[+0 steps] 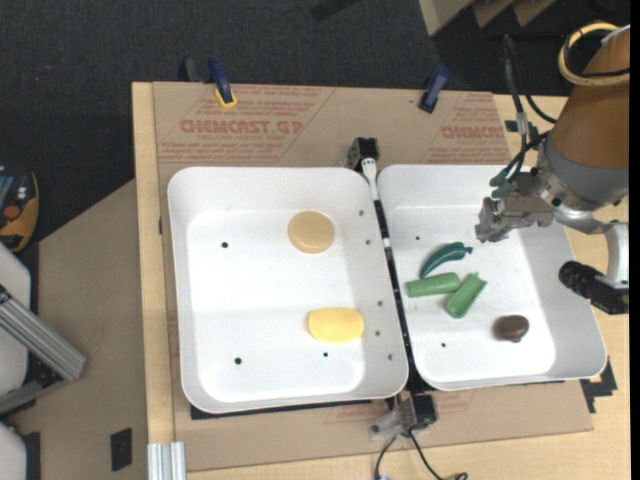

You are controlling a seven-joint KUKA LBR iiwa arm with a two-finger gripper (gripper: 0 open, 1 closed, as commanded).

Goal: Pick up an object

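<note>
I see the hand (497,224) hanging over the far part of the right bin (575,366), and I cannot tell its state. Just near-left of it lie a dark green pepper (445,257) and two light green pieces (446,289), touching each other. A brown lump (512,328) sits nearer, right. The left bin (190,268) holds a tan disc (312,232) and a yellow oval (335,325).

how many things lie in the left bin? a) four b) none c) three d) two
d: the left bin holds just a round tan disc and a yellow oval piece; the green items and the brown one lie in the right bin.
</note>
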